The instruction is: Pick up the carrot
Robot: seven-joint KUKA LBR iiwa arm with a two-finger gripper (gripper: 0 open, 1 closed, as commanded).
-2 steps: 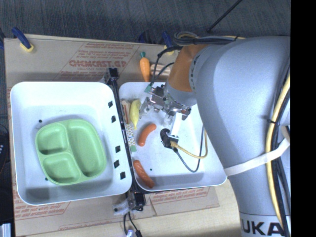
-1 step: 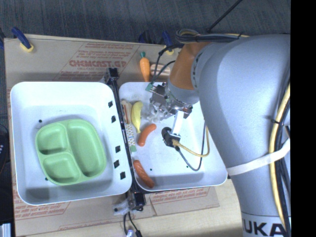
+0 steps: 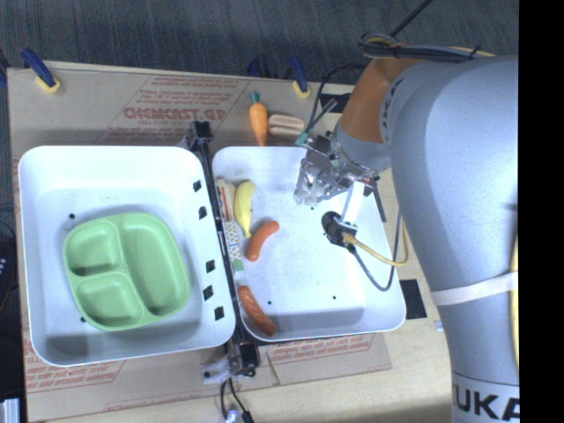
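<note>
**Carrot outside the bins, claw over the right bin**

The carrot (image 3: 257,122) lies on the cardboard (image 3: 167,104) beyond the far rim of the right bin (image 3: 370,311), at about 12 o'clock from that bin's left corner. It points away from the camera, green top at its far end. Just beside it, at 3 o'clock, rests a tan bread roll (image 3: 285,127).

The gripper (image 3: 315,188) hangs over the right bin's upper middle, at roughly 4 o'clock from the carrot and well apart from it. Whether its claw is apart or together I cannot tell. Nothing shows between its tips.

Inside the right bin, along the left wall, lie a banana (image 3: 243,205), a sausage (image 3: 261,239) at its 5 o'clock, and a second sausage (image 3: 256,310) near the bottom left corner.

The left bin (image 3: 35,183) holds a green divided plate (image 3: 126,270).
</note>
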